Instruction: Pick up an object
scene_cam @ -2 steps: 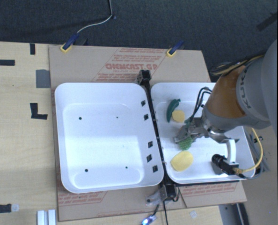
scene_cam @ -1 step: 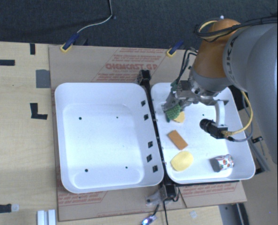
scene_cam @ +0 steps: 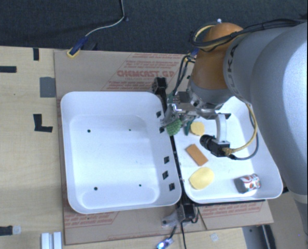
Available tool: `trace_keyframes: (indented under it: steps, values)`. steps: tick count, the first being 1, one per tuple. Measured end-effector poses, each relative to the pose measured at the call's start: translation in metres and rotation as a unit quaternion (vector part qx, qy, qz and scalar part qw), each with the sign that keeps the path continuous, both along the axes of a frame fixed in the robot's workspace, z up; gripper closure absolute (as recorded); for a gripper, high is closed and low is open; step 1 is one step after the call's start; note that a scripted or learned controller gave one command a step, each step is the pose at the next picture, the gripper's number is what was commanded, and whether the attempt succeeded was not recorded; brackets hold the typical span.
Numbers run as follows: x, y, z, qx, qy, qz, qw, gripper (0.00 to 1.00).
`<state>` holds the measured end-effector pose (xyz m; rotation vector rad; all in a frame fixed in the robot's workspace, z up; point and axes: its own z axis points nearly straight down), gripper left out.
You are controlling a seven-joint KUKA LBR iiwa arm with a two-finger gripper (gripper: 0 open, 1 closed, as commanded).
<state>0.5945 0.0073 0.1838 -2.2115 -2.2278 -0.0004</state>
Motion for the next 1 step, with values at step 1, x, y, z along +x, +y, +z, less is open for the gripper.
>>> trace_keyframes:
  steps: [1]
  values:
    - [-0.0063, -0.0071, 0.0447, -0.0009, -0.002, -0.003, 1.0000, 1.00]
